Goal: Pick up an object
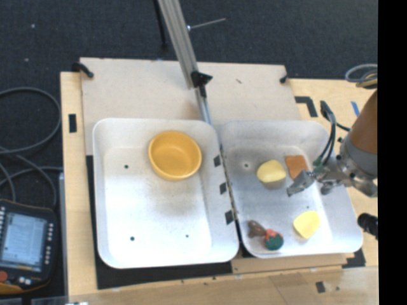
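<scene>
Bins [114,246] fill mid-frame, a yellow bowl [175,155] upper left. Right of centre lie a yellow lump [271,171], brown block [296,166] and yellow wedge [306,224]. Gripper [304,184] hovers just beside the block; whether it is clenched, I cannot tell. The lump looks light and soft: pinch it across its middle.

Light is even and fairly bright, falling from overhead, so shadows are short and soft. The left bin [114,170] and right bin [254,138] look slightly washed out, with no hard glare. The dark floor [63,18] loses detail. The whole picture is soft and low in resolution; small things are blurred.
</scene>
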Robot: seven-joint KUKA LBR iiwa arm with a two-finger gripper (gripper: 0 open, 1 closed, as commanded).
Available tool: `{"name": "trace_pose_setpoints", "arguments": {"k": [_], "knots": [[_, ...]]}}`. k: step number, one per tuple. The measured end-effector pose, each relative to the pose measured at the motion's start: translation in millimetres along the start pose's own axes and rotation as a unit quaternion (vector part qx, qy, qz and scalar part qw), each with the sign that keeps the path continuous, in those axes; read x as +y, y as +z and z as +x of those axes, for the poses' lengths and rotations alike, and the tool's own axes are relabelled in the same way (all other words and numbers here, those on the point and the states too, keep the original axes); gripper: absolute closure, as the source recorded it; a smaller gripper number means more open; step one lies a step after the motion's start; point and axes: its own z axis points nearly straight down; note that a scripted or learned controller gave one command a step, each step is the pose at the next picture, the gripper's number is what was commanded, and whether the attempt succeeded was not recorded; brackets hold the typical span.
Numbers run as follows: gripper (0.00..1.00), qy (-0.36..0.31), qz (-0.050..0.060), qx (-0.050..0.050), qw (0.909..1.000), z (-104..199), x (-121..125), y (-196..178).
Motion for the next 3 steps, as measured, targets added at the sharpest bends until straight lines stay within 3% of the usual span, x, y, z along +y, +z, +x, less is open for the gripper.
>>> {"name": "trace_pose_setpoints", "arguments": {"k": [1,3], "knots": [[0.0,0.001,0.0,0.0,1.0,-0.4,-0.1,0.0],[0.0,0.002,0.003,0.0,1.0,9.7,7.0,90.2]]}}
